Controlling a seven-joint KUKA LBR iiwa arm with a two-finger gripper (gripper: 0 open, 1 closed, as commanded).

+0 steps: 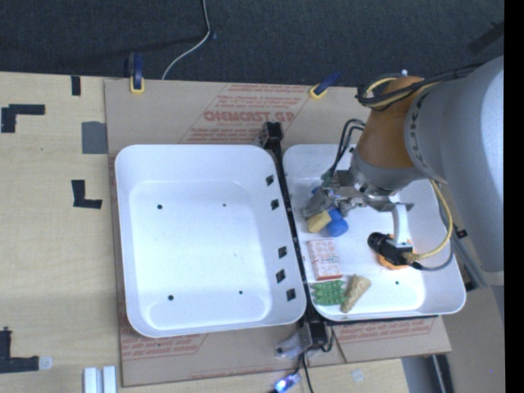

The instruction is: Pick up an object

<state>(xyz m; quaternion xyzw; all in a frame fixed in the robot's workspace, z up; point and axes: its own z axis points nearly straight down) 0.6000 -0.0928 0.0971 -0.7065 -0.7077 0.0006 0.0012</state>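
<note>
over the right bin [434,297], the gripper [331,205] is low among the objects, so this looks like the reach-and-grasp step; whether it has closed on anything, i cannot tell. a blue object [336,225] and yellow piece [318,220] sit just at its 6 o'clock; a card [324,259], green packet [327,291] and tan piece [355,291] lie further toward 6. next it needs a firm close, then a straight lift. the left bin [131,170] has a bare floor.

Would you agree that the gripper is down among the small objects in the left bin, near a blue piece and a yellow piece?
Not quite: the gripper is over the right bin, not the left bin. The camera view shows it there, by the blue piece and the yellow piece.
</note>
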